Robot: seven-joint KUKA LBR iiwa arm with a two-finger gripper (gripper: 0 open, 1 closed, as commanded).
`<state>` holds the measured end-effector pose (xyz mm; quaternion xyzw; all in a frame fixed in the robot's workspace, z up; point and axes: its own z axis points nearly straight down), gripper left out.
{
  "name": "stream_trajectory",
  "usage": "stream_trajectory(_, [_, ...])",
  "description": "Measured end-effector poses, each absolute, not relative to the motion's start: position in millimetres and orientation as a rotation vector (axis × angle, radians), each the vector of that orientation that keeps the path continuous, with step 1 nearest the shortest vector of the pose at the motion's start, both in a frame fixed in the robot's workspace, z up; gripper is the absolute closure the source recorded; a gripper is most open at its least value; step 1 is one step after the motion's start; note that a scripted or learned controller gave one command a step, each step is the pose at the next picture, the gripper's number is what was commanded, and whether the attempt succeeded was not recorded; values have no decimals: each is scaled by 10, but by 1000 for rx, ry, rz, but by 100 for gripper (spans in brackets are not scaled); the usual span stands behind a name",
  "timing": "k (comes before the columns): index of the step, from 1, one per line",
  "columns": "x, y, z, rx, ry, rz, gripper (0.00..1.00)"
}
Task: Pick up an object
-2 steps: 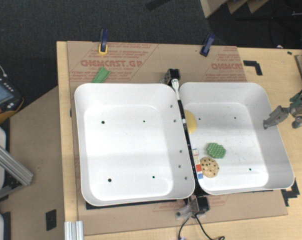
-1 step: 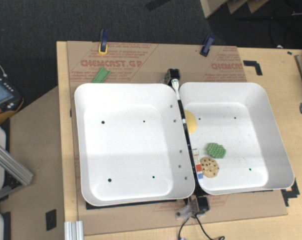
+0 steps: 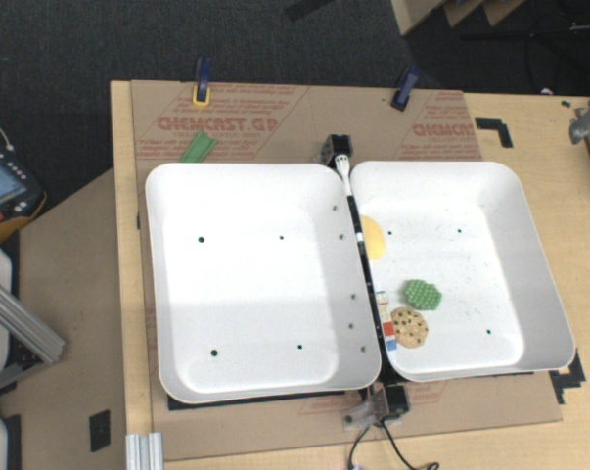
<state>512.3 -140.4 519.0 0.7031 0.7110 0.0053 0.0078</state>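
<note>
Hand (image 3: pixel 586 125), grey at right edge, grip unclear; bumpy green disc (image 3: pixel 422 294), speckled cookie (image 3: pixel 409 326)

Right bin (image 3: pixel 490 213) holds yellow disc (image 3: pixel 374 238), green piece (image 3: pixel 422 294) and cookie (image 3: pixel 409 327).

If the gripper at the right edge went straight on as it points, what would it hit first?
A grey piece pokes in at the right edge, too little to read its heading. Carried straight leftward, it would probably meet the right bin at its far rim first, though its height is unclear.
</note>
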Motion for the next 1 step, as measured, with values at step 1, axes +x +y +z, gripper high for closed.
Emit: stream_trajectory(1, [5107, -1454, 5221, 2215, 2218, 3, 100])
